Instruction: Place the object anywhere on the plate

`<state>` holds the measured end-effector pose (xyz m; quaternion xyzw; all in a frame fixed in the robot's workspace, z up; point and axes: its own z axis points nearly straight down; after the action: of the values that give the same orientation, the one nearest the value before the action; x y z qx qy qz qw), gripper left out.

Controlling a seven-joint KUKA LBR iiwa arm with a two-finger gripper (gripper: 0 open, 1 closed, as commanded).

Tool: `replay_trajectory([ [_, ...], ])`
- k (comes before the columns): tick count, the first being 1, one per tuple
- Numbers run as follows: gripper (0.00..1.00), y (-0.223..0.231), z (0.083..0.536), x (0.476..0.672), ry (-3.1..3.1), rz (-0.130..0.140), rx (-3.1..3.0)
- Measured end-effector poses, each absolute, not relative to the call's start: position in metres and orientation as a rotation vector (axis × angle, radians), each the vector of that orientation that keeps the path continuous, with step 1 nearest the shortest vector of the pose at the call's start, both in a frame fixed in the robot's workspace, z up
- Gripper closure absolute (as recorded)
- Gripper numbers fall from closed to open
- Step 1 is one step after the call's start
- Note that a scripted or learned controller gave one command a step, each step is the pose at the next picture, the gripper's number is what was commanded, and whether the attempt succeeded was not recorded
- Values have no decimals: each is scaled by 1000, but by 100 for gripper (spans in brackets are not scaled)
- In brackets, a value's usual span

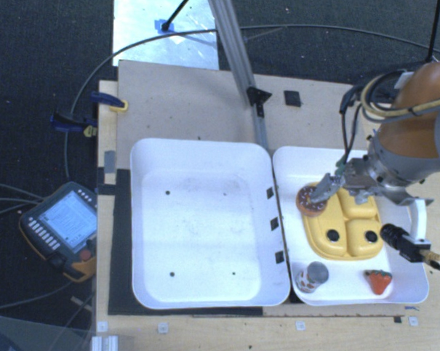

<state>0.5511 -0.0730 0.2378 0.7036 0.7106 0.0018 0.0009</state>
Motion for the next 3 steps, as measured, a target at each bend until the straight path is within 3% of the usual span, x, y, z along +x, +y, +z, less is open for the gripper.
replay_trajectory([
  [3,100,79,241,598,2232,7,2210],
])
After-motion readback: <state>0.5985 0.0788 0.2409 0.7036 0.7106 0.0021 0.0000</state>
